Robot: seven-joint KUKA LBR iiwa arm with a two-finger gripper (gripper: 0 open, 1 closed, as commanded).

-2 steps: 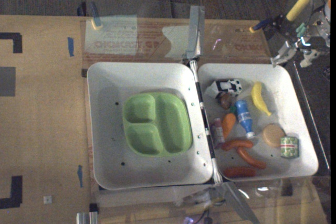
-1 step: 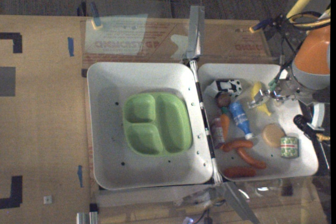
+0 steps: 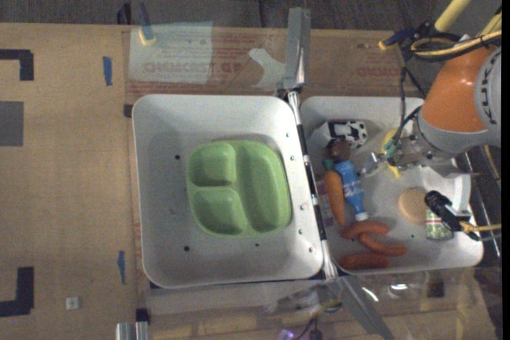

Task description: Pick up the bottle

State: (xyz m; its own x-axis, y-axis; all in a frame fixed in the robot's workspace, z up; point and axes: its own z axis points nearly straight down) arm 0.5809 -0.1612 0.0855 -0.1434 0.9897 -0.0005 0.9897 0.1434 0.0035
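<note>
The bottle (image 3: 351,189) lies just beside the gripper (image 3: 389,159), outside its jaws; I can't tell their width.

**The KUKA iiwa arm (image 3: 488,68) and its gripper (image 3: 386,161), viewed from above.**
The casing is smooth grey and bears dark capital lettering (image 3: 496,95) on its side; a broad, rounded orange band (image 3: 453,103) encircles it above the wrist. Below the band the body narrows to a pale metallic gripper built of angular plates. Thin dark cables (image 3: 408,123) loop beside the wrist.
</note>
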